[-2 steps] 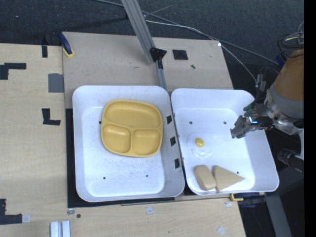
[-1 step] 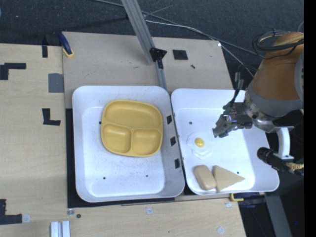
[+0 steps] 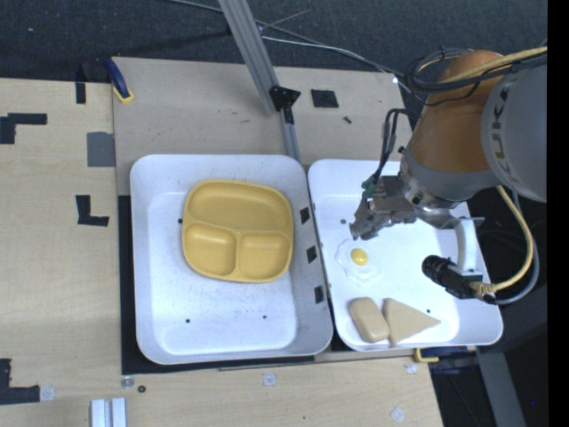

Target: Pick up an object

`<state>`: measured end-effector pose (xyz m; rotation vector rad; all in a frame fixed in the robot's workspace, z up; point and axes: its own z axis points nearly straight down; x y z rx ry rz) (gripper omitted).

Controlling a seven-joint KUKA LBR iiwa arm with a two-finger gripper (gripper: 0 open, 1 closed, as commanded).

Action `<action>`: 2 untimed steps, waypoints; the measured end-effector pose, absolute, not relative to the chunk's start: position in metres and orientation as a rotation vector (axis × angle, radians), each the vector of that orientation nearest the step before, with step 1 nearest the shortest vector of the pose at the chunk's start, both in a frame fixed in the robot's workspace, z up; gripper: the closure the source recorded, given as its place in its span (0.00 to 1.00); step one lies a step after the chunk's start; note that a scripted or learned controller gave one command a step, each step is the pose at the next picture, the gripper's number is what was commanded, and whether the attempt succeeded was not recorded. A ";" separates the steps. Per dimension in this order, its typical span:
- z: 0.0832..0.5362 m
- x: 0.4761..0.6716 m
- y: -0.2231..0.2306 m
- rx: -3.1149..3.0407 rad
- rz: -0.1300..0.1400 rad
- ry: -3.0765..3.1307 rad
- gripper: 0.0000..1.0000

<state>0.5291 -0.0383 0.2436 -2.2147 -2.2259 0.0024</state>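
Gripper over the egg, grasp not yet made

Our gripper (image 3: 364,225) hangs in the right bin (image 3: 333,181) just above the fried egg (image 3: 357,259); we cannot tell its state. We should centre on the yolk, drop straight, avoiding the bread (image 3: 368,318) and wedge (image 3: 409,318).

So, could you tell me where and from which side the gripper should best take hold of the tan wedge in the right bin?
Probably from straight above, closing across the tan wedge near its narrow tip, which points toward the arm's side. It lies flat, and its blunt end touches the oval bread piece, leaving less room there. The gripper hangs above the fried egg.
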 end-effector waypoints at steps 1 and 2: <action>0.242 0.543 0.017 -2.213 0.000 -2.228 1.00; 0.244 0.565 0.070 -2.212 -0.001 -2.229 1.00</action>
